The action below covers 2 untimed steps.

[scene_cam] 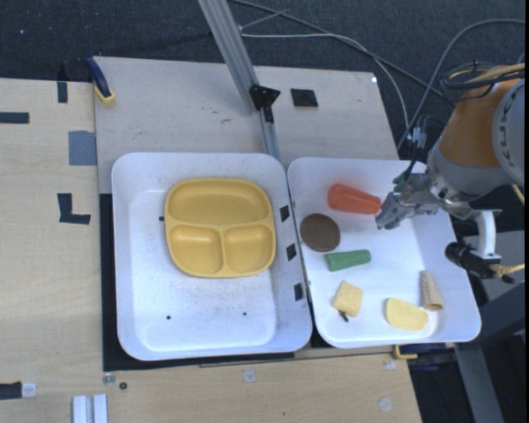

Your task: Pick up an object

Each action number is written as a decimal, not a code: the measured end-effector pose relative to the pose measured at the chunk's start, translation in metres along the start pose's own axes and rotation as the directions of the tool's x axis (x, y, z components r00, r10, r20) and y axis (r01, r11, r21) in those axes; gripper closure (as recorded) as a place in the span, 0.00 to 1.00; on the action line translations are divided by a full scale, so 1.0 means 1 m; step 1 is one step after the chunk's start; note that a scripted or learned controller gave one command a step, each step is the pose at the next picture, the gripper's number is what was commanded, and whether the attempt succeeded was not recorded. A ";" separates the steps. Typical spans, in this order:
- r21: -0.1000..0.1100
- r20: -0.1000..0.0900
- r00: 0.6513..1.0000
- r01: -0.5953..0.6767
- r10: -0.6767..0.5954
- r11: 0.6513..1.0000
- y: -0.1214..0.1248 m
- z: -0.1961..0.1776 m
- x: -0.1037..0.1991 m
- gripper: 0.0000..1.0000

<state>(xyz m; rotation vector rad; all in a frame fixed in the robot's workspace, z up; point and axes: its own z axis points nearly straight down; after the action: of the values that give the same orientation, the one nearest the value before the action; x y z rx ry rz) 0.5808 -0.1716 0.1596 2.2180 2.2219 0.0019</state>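
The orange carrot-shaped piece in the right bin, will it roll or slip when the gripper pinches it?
The orange piece looks rounded and tapered, so it may roll or pivot if nudged. Its smooth surface might slip toward the thin end. It probably is light, like the other toy foods nearby.

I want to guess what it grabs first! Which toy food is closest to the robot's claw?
The orange carrot. It lies just left of the gripper in the right bin, while the brown cookie, green piece and yellow pieces sit farther off.
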 end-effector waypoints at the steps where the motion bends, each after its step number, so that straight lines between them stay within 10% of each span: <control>1: -0.001 0.000 1.000 0.000 0.000 1.000 0.001 -0.053 0.000 1.00; 2: 0.004 -0.001 1.000 0.003 -0.003 1.000 0.002 -0.045 0.051 1.00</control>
<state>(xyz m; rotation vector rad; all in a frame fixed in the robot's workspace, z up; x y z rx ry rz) 0.5826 -0.1210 0.2043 2.2171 2.2284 -0.0013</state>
